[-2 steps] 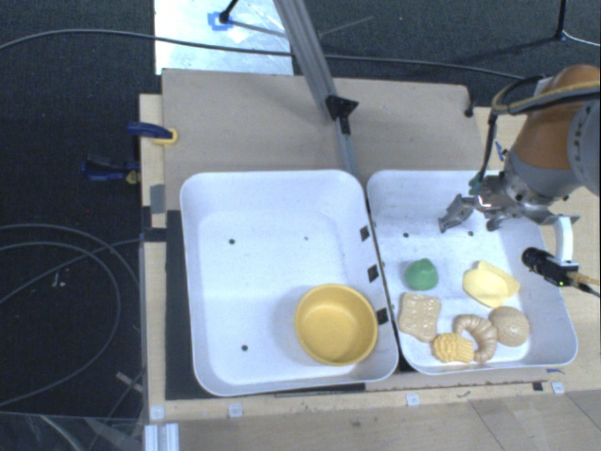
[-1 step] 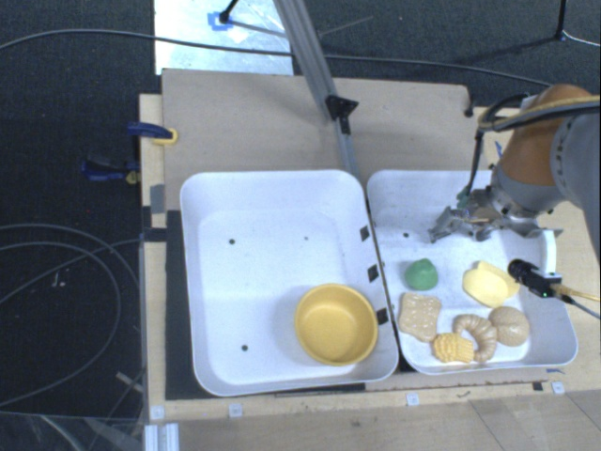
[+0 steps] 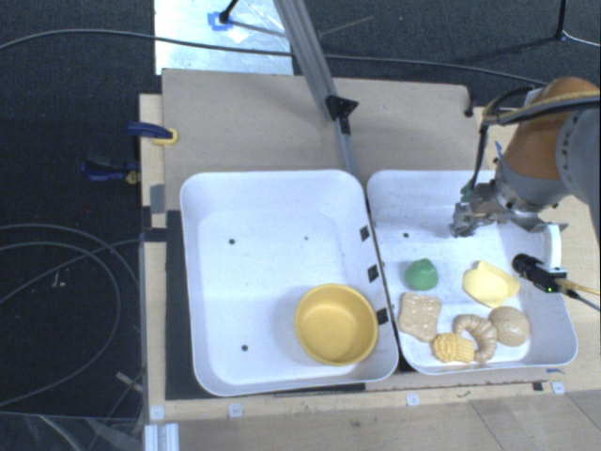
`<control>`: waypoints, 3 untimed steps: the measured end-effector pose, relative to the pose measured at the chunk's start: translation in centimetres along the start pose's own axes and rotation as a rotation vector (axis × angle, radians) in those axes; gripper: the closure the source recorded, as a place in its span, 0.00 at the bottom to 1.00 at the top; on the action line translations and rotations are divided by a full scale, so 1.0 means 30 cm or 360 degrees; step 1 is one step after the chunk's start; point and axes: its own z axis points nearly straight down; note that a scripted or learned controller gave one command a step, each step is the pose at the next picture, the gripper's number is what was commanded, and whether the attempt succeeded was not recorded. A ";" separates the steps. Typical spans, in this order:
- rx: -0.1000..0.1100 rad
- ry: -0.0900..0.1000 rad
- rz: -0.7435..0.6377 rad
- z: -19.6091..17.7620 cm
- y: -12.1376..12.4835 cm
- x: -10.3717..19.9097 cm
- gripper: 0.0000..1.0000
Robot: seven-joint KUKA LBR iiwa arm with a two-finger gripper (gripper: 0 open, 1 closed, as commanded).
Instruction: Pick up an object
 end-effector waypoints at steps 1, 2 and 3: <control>-0.0003 0.0000 0.0008 -0.204 -0.019 -0.005 1.00; -0.0006 -0.0001 0.0001 -0.422 -0.005 -0.015 1.00; -0.0003 0.0000 -0.0002 -0.577 -0.019 -0.017 1.00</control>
